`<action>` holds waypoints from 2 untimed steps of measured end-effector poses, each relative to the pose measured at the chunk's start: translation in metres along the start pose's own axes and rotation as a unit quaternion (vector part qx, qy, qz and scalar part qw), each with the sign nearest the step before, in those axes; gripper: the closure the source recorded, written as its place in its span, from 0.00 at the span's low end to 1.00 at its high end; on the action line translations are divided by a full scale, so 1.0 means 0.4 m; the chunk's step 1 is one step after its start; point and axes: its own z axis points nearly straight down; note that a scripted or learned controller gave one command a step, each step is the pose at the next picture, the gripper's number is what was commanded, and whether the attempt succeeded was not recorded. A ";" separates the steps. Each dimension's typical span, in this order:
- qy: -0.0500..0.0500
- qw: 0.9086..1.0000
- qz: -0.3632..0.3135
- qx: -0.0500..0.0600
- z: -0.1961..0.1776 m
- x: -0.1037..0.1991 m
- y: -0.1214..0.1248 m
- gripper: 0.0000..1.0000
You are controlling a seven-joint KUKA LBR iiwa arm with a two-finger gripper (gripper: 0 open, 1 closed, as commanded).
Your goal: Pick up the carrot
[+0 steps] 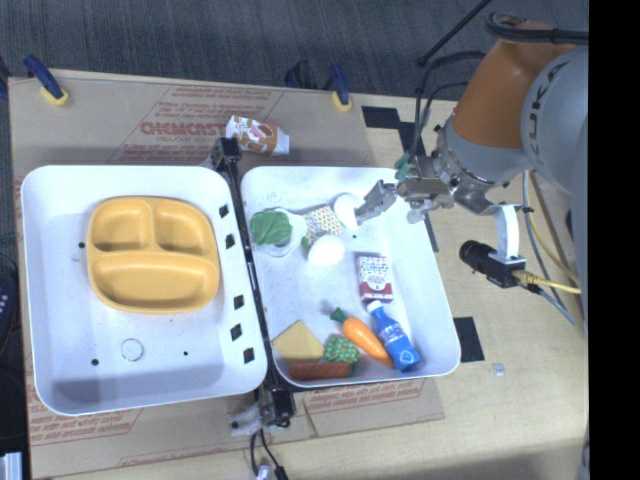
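The small orange plastic carrot (362, 336) with its green top is found lying at the near end of the right-hand shallow white bin (440, 298) (beside a blue bottle (394, 338)), while the two-finger gripper (380, 200), fingers parted and empty, is held over the far end, so the approach is judged barely begun and a traverse and descent are called for.

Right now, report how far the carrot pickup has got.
Done: nothing visible yet; the carrot lies in the right bin, near its front edge, beside the blue bottle. In hand: the gripper hovers at the bin's far side, holding nothing visible. Left: moving over the carrot, grasping, lifting.
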 end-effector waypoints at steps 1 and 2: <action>0.000 0.997 -0.075 0.001 0.275 0.130 -0.176 0.00; 0.000 0.978 -0.209 0.000 0.396 0.057 -0.251 0.00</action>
